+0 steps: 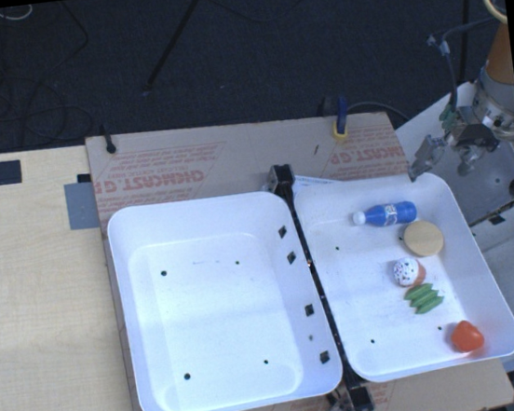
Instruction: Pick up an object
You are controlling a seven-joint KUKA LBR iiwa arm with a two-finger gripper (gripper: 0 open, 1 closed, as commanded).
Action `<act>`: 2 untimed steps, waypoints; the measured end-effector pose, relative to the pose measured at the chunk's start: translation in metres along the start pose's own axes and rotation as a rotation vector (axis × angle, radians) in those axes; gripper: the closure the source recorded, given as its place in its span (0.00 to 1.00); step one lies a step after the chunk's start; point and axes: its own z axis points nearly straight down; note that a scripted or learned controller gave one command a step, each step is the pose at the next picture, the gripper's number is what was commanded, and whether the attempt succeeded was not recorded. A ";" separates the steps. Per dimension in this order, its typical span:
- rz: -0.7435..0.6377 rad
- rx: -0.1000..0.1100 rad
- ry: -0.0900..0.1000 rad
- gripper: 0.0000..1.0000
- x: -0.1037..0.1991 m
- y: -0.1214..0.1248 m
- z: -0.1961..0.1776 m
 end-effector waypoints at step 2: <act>-0.002 0.016 0.007 1.00 0.058 -0.077 0.017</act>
